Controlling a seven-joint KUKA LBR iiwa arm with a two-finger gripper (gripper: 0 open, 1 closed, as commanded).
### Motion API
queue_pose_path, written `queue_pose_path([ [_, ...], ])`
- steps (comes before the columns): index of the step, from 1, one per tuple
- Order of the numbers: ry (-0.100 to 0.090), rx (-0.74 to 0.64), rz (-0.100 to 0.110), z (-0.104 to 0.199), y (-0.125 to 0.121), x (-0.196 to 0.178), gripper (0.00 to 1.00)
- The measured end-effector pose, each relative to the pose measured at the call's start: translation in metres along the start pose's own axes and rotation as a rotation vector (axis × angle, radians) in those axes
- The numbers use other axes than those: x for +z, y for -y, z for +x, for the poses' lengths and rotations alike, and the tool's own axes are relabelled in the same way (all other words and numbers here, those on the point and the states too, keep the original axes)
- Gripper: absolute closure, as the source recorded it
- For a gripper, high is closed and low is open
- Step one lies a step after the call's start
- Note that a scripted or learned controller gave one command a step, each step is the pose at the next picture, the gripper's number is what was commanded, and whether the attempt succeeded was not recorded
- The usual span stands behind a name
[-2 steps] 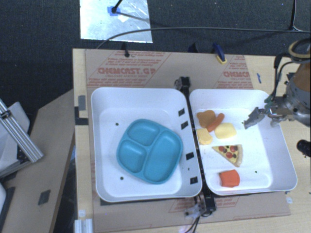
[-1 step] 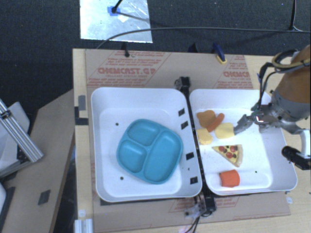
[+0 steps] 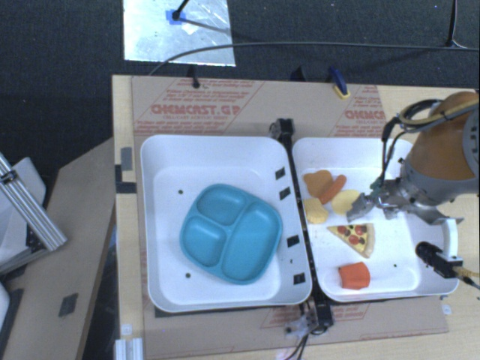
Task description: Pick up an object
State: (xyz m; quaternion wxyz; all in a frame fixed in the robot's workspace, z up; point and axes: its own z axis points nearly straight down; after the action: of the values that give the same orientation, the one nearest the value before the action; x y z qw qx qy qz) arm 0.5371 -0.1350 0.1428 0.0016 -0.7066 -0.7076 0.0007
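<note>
We see two white bins on the tabletop (image 3: 225, 100); the left bin (image 3: 161, 201) holds a blue divided plate (image 3: 231, 232), and the right bin (image 3: 390, 276) holds toy food. The arm (image 3: 442, 163) reaches in from three o'clock, and its claw (image 3: 358, 210) hangs low over the middle of the right bin, its fingers spread narrowly with nothing visibly between them. Just below the claw, at its six o'clock, lies a pizza slice (image 3: 355, 236): a yellow wedge with a red top and dark spots, its point toward nine o'clock. At the claw's nine o'clock sits a pale yellow piece (image 3: 344, 200), near or touching the fingertips; we cannot tell which. Beyond it are an orange carrot-like piece (image 3: 332, 189), an orange lump (image 3: 318, 180) and a yellow lump (image 3: 316, 213). A red-orange block (image 3: 354, 275) rests toward the bin's six o'clock edge.
</note>
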Motion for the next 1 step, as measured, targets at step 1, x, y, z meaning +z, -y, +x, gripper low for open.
queue_pose_path([
  [1, 0.001, 0.002, -0.006, 0.0001, -0.0015, 0.0505, 0.00],
])
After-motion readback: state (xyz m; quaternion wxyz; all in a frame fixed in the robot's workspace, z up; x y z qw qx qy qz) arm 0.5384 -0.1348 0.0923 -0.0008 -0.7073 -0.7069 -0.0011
